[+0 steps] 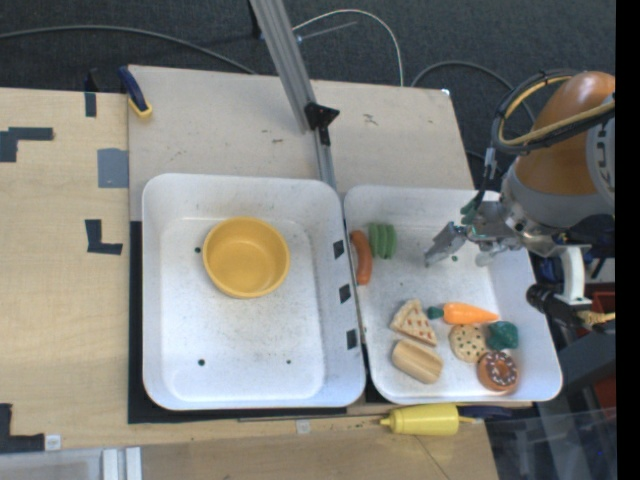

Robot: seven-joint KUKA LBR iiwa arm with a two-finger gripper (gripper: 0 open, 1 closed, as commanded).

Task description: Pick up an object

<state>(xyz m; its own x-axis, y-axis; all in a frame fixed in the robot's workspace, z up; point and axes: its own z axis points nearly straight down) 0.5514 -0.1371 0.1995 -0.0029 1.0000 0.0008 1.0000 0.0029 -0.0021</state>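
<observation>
Several toys crowd the right bin [530, 313]; your gripper [462, 244], fingers spread and holding nothing, hangs above bare floor and risks closing on air or nudging the carrot [468, 314].

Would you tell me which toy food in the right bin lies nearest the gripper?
The carrot, orange with a green top, lies just below the gripper; the green pepper and the others lie farther off.

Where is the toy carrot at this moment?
The toy carrot lies in the right bin, near its right side, between the pizza slice and the green piece, above the cookie.
</observation>
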